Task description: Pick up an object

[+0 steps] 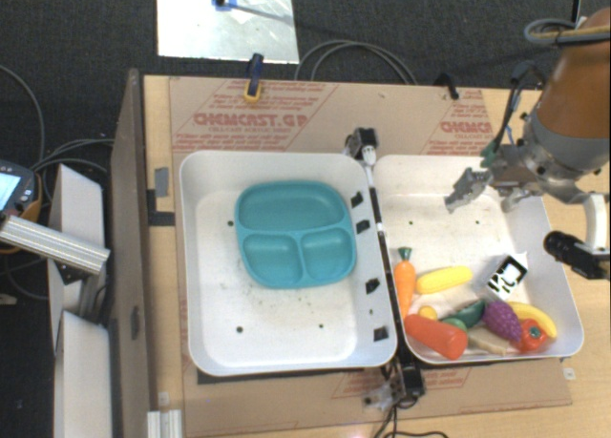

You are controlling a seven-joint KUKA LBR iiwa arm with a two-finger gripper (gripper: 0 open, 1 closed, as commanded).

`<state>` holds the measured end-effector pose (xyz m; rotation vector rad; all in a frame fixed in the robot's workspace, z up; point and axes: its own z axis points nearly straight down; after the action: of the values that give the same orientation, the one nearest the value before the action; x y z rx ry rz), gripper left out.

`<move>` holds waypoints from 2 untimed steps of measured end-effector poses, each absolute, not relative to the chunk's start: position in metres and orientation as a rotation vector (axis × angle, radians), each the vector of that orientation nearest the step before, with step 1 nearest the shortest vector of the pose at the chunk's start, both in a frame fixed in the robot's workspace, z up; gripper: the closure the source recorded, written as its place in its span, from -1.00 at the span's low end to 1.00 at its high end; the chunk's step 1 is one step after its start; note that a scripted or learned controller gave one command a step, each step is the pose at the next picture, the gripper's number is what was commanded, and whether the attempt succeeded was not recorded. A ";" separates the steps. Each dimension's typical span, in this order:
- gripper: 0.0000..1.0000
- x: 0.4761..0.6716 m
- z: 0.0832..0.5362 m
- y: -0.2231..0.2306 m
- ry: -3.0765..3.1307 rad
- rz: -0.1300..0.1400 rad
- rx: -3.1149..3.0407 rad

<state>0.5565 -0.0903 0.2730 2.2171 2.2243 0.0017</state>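
Hovering over the right bin's [535, 236] far edge, the end effector [470, 188] carries nothing, its fingers spread. Toy food [468, 317] crowds the near edge; next it should descend onto one piece.

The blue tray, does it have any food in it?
Empty. The blue tray shows bare compartments in the left bin; the toy food lies in the right bin.

Arm is reaching in from the right, orange band sitting up-right of the pincer [485, 190]. Wrist is angling down-left twd it; grey fingers [465, 188] are spreading apart, gripping nothing.
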 end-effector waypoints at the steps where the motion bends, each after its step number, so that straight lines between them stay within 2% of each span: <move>1: -1.00 0.503 0.179 -0.064 2.230 -0.008 2.227; 2: -1.00 0.565 0.185 0.030 2.235 0.010 2.204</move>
<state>0.5652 0.0303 0.1849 2.2038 2.2346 0.0104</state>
